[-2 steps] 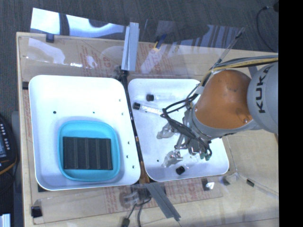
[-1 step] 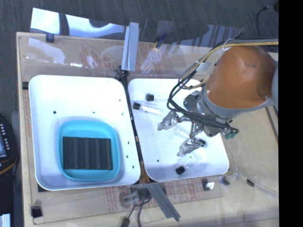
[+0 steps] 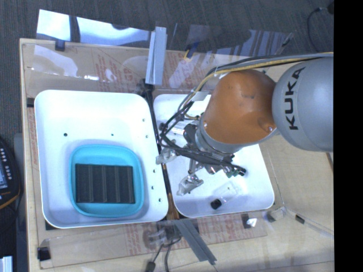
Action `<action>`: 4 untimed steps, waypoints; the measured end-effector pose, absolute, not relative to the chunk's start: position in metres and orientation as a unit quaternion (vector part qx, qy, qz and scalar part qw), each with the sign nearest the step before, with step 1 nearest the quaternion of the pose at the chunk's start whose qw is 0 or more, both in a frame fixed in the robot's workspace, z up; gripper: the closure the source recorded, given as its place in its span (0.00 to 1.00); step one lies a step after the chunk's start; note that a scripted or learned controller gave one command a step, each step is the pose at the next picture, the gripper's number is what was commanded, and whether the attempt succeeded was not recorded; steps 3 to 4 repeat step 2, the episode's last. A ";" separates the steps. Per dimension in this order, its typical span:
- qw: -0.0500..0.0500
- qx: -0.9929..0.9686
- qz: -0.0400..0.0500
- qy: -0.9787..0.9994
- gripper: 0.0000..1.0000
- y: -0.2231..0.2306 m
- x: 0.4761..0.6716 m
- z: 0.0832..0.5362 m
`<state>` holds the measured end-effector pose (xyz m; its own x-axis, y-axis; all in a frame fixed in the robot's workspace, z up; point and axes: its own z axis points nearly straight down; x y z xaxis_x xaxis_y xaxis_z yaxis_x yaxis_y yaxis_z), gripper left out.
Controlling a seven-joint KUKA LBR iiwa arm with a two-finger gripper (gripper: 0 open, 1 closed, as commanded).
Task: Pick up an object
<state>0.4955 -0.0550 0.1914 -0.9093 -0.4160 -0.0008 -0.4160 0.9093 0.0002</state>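
tool (image 3: 190, 184) low in right bin (image 3: 261, 200), grip state unclear; small black piece (image 3: 216, 204) near front edge; blue tray (image 3: 106, 180) in left bin (image 3: 51, 118)

White bins (image 3: 51, 152); light-blue tray (image 3: 108, 208), dark ribbed inset; grey arm (image 3: 300, 103), orange band (image 3: 241, 106).

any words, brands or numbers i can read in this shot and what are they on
"KUKA" in black letters, running vertically, on the grey body of the arm.
Faint reddish print on the clear sheet over the bench, too blurred to read.
Nothing readable on the white bins or the blue tray.
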 end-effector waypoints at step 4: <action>0.000 -0.091 0.000 0.996 0.00 -0.087 0.503 0.192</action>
